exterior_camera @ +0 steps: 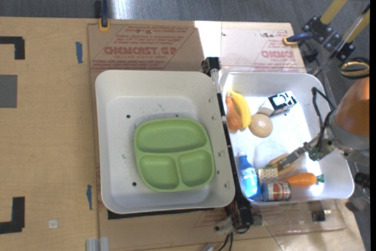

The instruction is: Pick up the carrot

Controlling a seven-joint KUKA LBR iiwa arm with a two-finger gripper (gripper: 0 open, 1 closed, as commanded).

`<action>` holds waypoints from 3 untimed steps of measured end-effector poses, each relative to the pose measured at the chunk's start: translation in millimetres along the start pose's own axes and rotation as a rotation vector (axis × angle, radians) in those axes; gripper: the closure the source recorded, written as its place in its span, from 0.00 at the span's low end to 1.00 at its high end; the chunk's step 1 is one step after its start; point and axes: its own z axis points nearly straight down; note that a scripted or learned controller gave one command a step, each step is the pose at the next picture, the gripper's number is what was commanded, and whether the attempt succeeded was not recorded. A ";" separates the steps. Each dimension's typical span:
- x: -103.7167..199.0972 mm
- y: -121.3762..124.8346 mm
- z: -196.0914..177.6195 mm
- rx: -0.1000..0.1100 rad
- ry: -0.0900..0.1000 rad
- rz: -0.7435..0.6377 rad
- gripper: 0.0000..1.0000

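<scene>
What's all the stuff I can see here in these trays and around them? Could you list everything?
Left bin: one, white, holds the plate.
Divided plate: one, green, three sections, middle of left bin.
Right bin: one, white, holds the small items.
Carrot: one, orange, near front right corner of right bin.
Can: one, red label, lying beside the carrot.
Bottle: one, blue, front left of right bin.
Banana: one, yellow, by the bin's left wall.
Ball: one, tan, beside the banana.
Gripper: one, dark, over right bin above the carrot.

One camera, set high above the bench

Both white bins point(111, 126) are seen from above at a slant, fairly near.
</scene>
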 end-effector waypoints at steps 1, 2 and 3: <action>72.3 35.3 -1.4 -0.007 0.003 0.050 0.00; 71.6 38.1 -12.5 -0.015 0.001 0.052 1.00; 127.0 52.6 -91.6 0.030 0.018 0.604 1.00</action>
